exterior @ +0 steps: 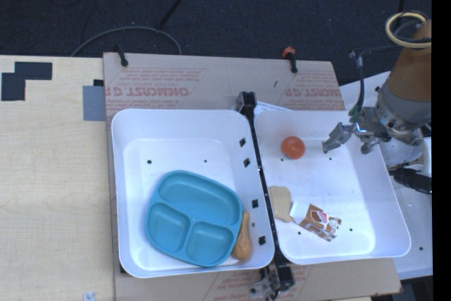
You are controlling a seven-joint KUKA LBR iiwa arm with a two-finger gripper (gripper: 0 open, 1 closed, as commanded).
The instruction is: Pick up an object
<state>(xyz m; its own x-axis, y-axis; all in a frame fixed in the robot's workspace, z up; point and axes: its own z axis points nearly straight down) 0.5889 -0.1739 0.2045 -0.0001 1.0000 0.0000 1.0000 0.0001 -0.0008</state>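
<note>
In the right bin (pixel 366 236) lie a small red ball (pixel 293 147) near the back left, a pale tan piece (pixel 280 204) by the left wall, and a brown-and-white packet (pixel 321 222) toward the front. The gripper (pixel 350 139) hangs over the bin's back right part, its two grey fingers spread apart with nothing between them. It is to the right of the red ball, apart from it. The left bin (pixel 134 130) holds a blue divided plate (pixel 194 218) and a tan pear-shaped object (pixel 243 240) at the plate's right edge.
The arm's orange band (pixel 412 74) and grey wrist rise at the right edge of the view. A black divider (pixel 257 173) runs between the two bins. Cables trail along the right side of the bench. A wooden tabletop lies to the left.
</note>
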